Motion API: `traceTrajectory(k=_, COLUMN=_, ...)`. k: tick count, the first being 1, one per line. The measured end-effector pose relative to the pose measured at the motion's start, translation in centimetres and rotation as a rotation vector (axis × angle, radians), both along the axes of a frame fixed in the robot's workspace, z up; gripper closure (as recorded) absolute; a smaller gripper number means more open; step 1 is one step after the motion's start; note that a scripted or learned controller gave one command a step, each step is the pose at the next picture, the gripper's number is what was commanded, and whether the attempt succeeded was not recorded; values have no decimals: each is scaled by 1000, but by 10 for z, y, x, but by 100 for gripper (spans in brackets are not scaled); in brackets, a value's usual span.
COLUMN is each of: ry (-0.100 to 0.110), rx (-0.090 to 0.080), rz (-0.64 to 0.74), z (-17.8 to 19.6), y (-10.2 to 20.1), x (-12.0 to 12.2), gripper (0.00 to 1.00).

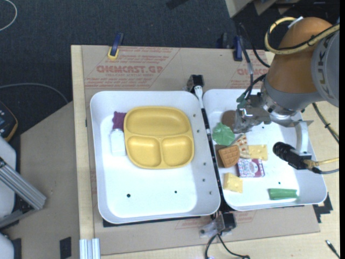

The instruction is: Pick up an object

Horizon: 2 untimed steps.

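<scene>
Camera view, looking down on both bins: my claw is low over the right bin, at its far left part, near the wall the two bins share. From this angle I cannot tell whether the claw is spread or pressed together, and I see nothing caught in it.

Right beside it, on the left, sits a brown rounded piece, partly hidden by my wrist. Just nearer the camera lies a green leafy piece, and below that a brown waffle square. A yellow slice lies to the right of the waffle, touching a red-and-white packet. A yellow wedge is near the front wall, and a green bar lies flat at the front right.

Over in the left bin, a yellow divided tray fills the far half, with a purple thing and a white thing tucked against its left side.
</scene>
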State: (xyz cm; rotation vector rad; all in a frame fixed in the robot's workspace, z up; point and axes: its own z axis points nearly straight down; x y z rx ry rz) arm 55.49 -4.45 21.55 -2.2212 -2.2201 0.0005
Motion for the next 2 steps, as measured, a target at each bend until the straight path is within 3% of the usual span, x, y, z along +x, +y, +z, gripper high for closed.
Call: traceTrajectory(k=2, ry=-5, rx=-1, rz=2, z=20, y=2, x=7, gripper=100)
